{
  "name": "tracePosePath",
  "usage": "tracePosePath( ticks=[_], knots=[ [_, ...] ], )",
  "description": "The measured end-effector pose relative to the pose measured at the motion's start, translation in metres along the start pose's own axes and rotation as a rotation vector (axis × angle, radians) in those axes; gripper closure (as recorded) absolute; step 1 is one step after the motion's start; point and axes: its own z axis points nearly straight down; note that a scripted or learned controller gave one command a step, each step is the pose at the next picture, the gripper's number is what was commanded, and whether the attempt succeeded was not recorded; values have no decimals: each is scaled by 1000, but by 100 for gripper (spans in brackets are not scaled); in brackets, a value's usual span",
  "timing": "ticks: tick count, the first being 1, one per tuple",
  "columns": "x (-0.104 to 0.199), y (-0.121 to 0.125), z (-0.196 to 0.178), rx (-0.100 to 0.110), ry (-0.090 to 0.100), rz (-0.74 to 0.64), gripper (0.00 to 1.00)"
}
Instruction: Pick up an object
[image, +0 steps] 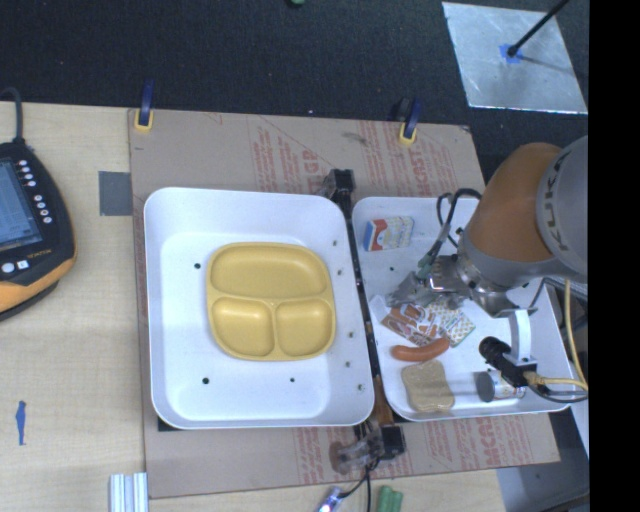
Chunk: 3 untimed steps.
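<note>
Snack packets (428, 322) lie in the right bin (548, 402), and they look like the thing the arm is going for. I use the right bin as my landmark.

Nearest the front of that bin sits a tan block like a slice of bread (428, 386). Just behind the bread lies a small sausage (420, 350). Behind the sausage are the snack packets, red and white, lying flat near the middle of the bin. The gripper (432, 282) is low over the packets, at their back edge. I cannot tell how it is set, because the arm (520, 215) covers much of it. Nothing looks lifted yet; every item seems to rest on the bin floor. At the far end of the bin lies a small red, white and blue box (386, 233).

To the left of the right bin is the other bin (170, 300), with a yellow divided plate (271, 300) in it.

So the pick is not done. I think the grab and the lift are left.
</note>
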Motion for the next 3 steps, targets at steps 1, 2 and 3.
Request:
tracePosePath(
  ticks=[1, 2, 3],
  knots=[
    [0, 31, 19, 13, 0, -2, 0],
    [-54, 75, -60, 12, 2, 2, 0],
    [-59, -2, -8, 16, 2, -1, 0]
  ],
)
